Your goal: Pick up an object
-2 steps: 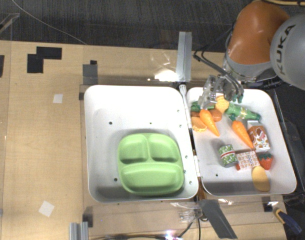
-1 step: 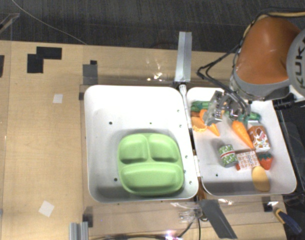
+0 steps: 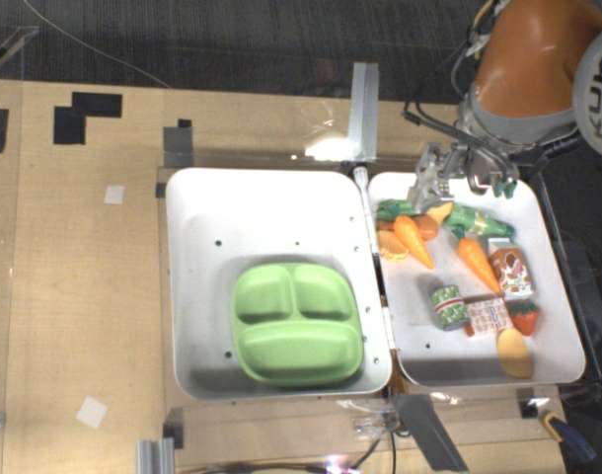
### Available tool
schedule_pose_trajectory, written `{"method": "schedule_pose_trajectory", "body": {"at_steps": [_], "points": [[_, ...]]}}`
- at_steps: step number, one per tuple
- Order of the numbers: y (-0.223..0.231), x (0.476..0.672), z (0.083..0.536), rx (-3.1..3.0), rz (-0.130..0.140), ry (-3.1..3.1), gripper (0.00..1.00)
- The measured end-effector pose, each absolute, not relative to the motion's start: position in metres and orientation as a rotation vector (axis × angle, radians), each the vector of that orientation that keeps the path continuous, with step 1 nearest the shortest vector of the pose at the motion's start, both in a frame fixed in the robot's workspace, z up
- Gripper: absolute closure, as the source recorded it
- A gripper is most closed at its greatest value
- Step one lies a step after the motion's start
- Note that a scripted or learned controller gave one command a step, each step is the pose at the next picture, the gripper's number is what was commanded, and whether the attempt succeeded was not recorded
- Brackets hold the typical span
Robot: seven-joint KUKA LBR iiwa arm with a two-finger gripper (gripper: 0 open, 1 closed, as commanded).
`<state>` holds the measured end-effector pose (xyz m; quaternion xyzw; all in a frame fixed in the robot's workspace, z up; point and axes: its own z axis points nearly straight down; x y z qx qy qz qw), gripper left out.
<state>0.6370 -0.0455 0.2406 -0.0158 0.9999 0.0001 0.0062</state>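
The right bin holds a heap of toy food. An orange carrot and a second carrot lie near its back, with green leafy pieces between them and an orange slice by the left wall. Nearer the front are a small can, a juice carton, a flat box, a strawberry and a yellow lemon. My gripper hangs low over the bin's back left corner, just above the green piece and the first carrot. I see nothing lifted.
A green divided plate lies in the left bin. A metal post stands behind the wall between the bins. The arm's orange band looms over the back right corner. Wooden bench spreads to the left.
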Motion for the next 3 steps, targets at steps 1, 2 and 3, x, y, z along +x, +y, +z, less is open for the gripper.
{"method": "schedule_pose_trajectory", "body": {"at_steps": [1,2,3], "points": [[-0.044,0.64,0.254,-0.051,0.001,3.117,1.0],[-0.043,0.642,0.268,-0.051,0.002,3.105,1.0],[-0.043,0.644,0.282,-0.051,0.003,3.093,1.0]]}}
